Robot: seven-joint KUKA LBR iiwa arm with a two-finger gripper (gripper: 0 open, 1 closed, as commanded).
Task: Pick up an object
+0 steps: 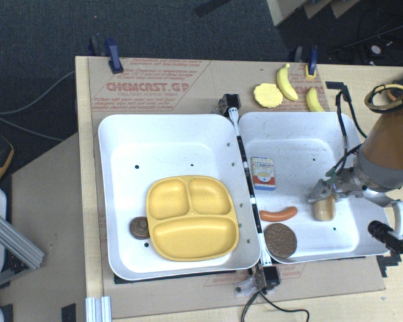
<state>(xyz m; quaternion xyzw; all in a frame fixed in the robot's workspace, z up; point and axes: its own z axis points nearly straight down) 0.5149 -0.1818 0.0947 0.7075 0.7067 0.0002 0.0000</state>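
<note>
Hovering in the right white bin [302, 129], the hand [322, 196], grip unclear, touches a tan rounded object [324, 210].

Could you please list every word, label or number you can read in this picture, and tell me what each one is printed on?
"CHEMCAST GP": large red letters, upside-down from this camera, on the brown paper-covered board behind the two white bins.
Smaller red lines above and below that brand, plus faint red print along the board's front edge: too small and blurred to read.
Small white carton with blue and orange label in the right-hand bin: print too small to read.
</note>
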